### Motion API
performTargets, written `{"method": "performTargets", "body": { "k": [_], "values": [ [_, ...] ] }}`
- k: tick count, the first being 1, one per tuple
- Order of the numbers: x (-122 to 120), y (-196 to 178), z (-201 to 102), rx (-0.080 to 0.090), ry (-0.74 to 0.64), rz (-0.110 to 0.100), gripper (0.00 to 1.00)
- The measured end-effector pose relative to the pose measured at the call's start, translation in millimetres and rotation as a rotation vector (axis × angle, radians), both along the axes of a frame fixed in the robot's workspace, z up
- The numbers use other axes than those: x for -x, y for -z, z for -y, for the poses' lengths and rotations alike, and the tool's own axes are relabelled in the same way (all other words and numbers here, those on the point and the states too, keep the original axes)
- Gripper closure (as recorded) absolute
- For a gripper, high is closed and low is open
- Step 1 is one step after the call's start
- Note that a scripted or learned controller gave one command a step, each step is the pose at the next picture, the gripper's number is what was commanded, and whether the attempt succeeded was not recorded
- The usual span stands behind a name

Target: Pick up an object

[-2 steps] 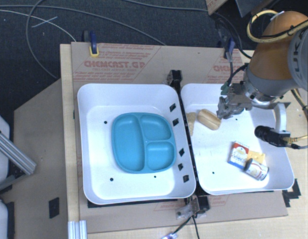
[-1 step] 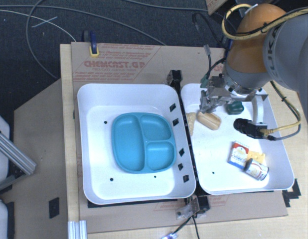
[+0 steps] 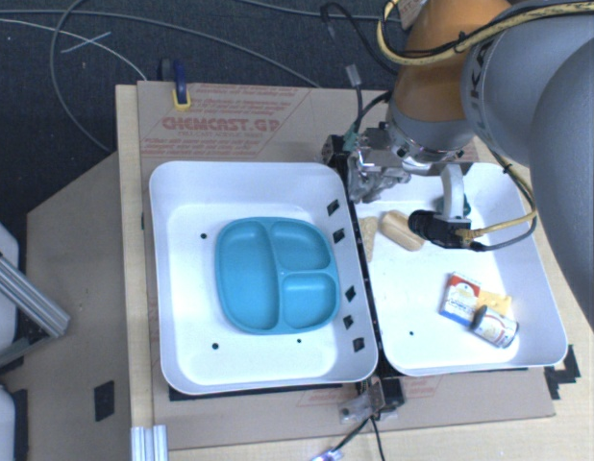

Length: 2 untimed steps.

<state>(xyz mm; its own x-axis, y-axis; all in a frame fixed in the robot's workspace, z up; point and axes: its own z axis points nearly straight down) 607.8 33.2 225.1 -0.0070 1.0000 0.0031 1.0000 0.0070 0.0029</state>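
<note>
wooden block (image 3: 403,230) | right bin (image 3: 412,305) | pincer (image 3: 372,185) just beside | carton (image 3: 460,298), bottle (image 3: 494,327) apart

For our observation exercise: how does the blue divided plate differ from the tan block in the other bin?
The blue divided plate is far larger than the tan block. The plate has three compartments; the block is plain. The plate sits mid left bin; the block near the right bin's corner. Both lie flat.

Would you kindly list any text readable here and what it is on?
"CHEMCAST GP": red print on the cardboard sheet behind the left bin.
Smaller red lines around it: too blurred.
Packet and small bottle in the right bin: labels unreadable.
</note>
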Motion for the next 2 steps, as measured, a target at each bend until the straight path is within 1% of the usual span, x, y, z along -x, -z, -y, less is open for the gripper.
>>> {"method": "performTargets", "body": {
  "k": [1, 2],
  "values": [
    [-29.6, 0.6, -57.3, 0.0, 0.001, -0.001, 1.0],
    [-28.9, 0.5, -53.0, 0.003, 0.005, -0.003, 0.0]
  ]
}}
